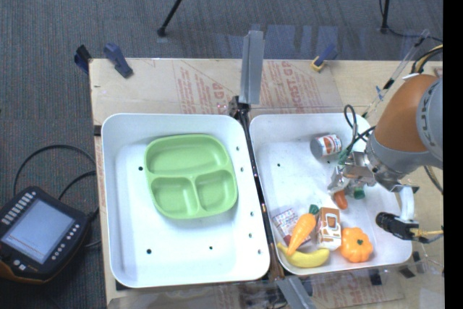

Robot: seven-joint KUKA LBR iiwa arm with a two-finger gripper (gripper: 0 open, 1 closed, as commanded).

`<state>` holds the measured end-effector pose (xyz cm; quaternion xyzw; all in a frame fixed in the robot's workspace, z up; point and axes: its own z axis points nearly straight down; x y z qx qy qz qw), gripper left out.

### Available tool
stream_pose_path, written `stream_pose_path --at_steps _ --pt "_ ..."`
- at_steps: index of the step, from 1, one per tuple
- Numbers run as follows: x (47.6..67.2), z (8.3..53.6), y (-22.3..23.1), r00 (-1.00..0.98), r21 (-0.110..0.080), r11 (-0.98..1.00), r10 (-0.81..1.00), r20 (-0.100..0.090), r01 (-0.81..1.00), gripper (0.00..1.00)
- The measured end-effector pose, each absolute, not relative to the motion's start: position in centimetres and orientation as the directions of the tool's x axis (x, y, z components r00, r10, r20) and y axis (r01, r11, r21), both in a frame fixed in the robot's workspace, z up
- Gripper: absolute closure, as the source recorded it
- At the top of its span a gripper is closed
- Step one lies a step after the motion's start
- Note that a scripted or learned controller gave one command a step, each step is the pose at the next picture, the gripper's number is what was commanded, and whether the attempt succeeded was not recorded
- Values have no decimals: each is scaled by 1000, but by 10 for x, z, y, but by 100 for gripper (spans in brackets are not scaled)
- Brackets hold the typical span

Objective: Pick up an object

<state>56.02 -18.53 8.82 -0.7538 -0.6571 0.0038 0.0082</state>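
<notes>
My gripper (346,184) is low in the right bin (289,121), near its right side. A small red-orange item (340,200) lies right under it, touching or nearly touching the tip. A tin can (328,145) lies on its side just behind the gripper. Toward the front of the bin lie a carrot (302,228), a small carton (329,225), an orange pumpkin (356,244), a banana (308,258) and a snack packet (283,216).
The left bin (110,155) holds a green divided plate (192,176). A grey upright post (252,69) stands behind the join of the two bins. A handheld control pad (36,231) lies on the floor at the left.
</notes>
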Motion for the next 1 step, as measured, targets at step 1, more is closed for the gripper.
stream_pose_path --at_steps 1 --pt "607 228 -115 112 -7 -112 994 -1 994 100"
